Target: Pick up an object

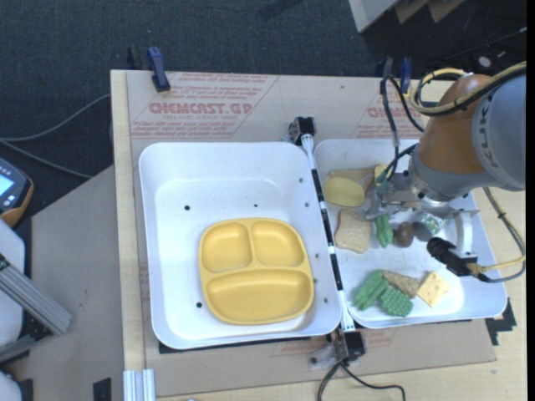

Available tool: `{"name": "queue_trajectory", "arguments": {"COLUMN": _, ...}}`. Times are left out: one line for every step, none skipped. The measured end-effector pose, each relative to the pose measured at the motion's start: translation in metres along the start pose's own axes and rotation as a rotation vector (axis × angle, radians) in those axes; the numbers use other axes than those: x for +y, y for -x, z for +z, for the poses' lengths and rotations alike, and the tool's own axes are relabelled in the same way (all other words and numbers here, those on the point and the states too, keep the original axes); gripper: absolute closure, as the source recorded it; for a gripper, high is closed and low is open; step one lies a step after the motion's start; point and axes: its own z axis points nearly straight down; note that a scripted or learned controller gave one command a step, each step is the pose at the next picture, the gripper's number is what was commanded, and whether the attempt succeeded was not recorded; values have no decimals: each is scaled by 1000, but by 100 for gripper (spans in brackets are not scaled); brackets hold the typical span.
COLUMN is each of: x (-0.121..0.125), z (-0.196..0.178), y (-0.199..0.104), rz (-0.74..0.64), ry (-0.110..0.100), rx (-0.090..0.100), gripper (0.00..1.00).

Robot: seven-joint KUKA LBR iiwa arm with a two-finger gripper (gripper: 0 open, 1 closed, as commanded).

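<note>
The right bin (481, 303) holds several toy food items: a pale yellow rounded piece (343, 191), a tan bread slice (353, 232), a green pod (383, 229), a brown round piece (404, 235), green vegetables (382, 293) and a yellow cheese wedge (433, 289). The arm, grey with an orange band (451, 140), reaches down into this bin. Its gripper (393, 203) hangs low over the green pod and the brown piece, near the bin's middle. Whether anything sits inside the gripper cannot be made out.
The left bin (167, 182) carries a yellow divided plate (255, 270). A black divider clip (302, 128) sits at the top between the bins. Cables (393, 98) loop beside the arm at the upper right. A blue clamp (156, 68) grips the board's top left.
</note>
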Motion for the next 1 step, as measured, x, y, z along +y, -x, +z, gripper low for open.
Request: {"name": "queue_trajectory", "arguments": {"x": 42, "z": -92, "y": -72, "rz": -9, "ry": 2, "rx": 1, "gripper": 100}}
